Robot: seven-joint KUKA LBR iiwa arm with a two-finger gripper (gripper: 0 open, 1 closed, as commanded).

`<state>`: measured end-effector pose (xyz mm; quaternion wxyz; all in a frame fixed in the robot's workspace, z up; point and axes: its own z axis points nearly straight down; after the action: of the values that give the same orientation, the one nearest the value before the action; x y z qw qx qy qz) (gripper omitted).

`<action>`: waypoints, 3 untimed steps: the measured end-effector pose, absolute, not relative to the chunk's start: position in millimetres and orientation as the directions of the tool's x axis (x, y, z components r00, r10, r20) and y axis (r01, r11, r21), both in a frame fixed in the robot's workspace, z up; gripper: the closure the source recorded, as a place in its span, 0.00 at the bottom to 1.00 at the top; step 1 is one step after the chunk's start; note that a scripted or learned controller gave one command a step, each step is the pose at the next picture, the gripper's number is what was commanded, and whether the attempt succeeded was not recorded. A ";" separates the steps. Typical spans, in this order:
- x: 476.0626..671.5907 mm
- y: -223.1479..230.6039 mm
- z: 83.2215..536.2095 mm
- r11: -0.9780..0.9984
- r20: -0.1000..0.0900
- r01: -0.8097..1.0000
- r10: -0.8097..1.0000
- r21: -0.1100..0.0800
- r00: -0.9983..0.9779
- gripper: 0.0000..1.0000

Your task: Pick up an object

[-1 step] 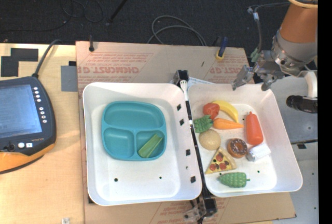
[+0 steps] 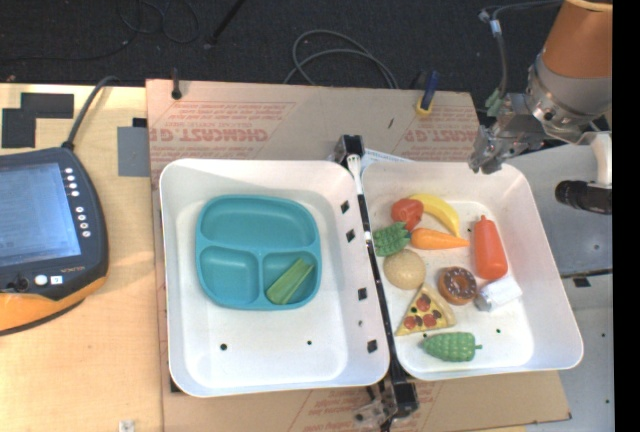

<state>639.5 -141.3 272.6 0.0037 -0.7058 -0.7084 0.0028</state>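
Observation:
The right bin [image 2: 545, 325] holds several toy foods: a yellow banana [image 2: 438, 211], a red tomato [image 2: 406, 212], a carrot [image 2: 439, 240], a red bottle [image 2: 489, 248], a beige potato [image 2: 405, 269], a chocolate donut [image 2: 457, 285], a pizza slice [image 2: 425, 313], a green piece [image 2: 391, 240] and a green bumpy vegetable [image 2: 449, 347]. My gripper [image 2: 488, 158] hangs above the bin's far right corner, well apart from the food, with nothing seen between its fingers.
The left bin [image 2: 190, 340] carries a teal divided plate [image 2: 259, 250] with a green slice [image 2: 290, 280] in its lower right compartment. A tablet [image 2: 45, 220] lies at the far left. Cables run across the dark floor behind the bench.

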 end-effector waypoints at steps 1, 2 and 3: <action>593.4 -112.7 281.5 0.004 0.002 1.000 1.000 -0.007 -0.004 1.00; 572.0 -70.1 268.8 0.004 0.002 1.000 1.000 -0.008 -0.004 1.00; 540.6 -35.9 251.5 0.004 0.002 1.000 1.000 -0.010 -0.003 1.00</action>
<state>540.6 -35.9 251.5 0.0043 -0.7059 -0.7083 0.0030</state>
